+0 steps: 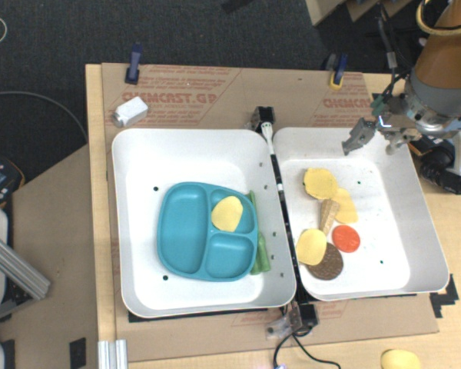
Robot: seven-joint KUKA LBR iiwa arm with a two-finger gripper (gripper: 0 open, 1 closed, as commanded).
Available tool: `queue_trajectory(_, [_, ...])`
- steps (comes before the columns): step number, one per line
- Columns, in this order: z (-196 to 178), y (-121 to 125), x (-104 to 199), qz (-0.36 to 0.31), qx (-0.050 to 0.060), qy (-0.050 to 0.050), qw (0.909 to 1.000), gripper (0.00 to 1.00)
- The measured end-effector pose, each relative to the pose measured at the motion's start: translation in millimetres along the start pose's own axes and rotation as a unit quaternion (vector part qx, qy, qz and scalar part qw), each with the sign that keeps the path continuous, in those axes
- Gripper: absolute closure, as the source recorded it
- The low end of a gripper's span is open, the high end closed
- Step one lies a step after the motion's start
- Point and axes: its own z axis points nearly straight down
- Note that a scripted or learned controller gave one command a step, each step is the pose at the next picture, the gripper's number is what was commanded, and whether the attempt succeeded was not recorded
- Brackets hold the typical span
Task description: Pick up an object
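Gripper poised above the right bin's far edge, jaws spread and holding nothing.

The gripper hangs over the upper rim of the right bin, its two fingers splayed apart with only white bin floor showing between them, so no grasp has been made yet. The candidate objects lie clustered nearer the bin's middle and front: a yellow disc, a tan cone-like piece, a red-orange disc, a second yellow disc and a brown disc partly under it. They sit touching or overlapping, which probably makes the lone upper yellow disc the easiest pick. In the left bin, a teal divided tray holds another yellow piece in one compartment, well apart from the arm's reach at present.
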Motion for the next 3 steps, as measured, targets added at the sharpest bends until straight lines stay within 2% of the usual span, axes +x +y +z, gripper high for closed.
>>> queue_trajectory(1, [-76.7,-65.0,-32.2,0.002,-0.003,-0.002,1.0000,0.00])
queue_trajectory(2, [39.8,-87.3,66.3,-0.004,0.007,0.004,1.0000,0.00])
queue_trajectory(3, [134.3,-143.8,46.0,0.002,-0.001,0.001,1.0000,0.00])
